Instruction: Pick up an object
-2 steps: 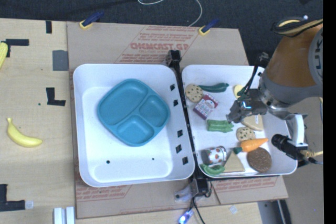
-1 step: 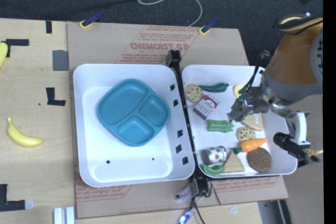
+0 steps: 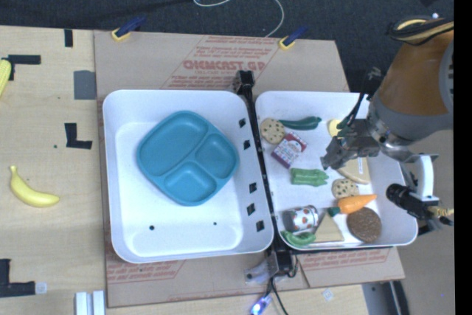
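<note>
On the cardboard sheet [image 3: 221,59] under the bins, red print runs along the top edge, but it's too soft to read for certain. The red-and-white packet [image 3: 288,150] in the right bin [image 3: 313,98] carries markings as well, too small to make out.

Down into that right bin comes the arm [image 3: 413,88], and the pincer [image 3: 341,153] is low over the bin's right half, dark and bunched. Whether its tips are apart or together cannot be told, and nothing visibly sits between them. It hangs just above a pale cookie [image 3: 357,170] and close to the green toy piece [image 3: 308,176].

The bin is crowded: a chocolate-chip cookie [image 3: 271,130] beside a green pepper [image 3: 300,122] at the top, a carrot [image 3: 355,203] touching a brown round patty [image 3: 364,224] lower down, and a small can [image 3: 302,217] near the front wall.

Over in the left bin [image 3: 118,158] lies a blue divided plate [image 3: 187,157], flat. Out on the table [image 3: 44,85], well apart, rests a yellow banana [image 3: 31,190].
</note>
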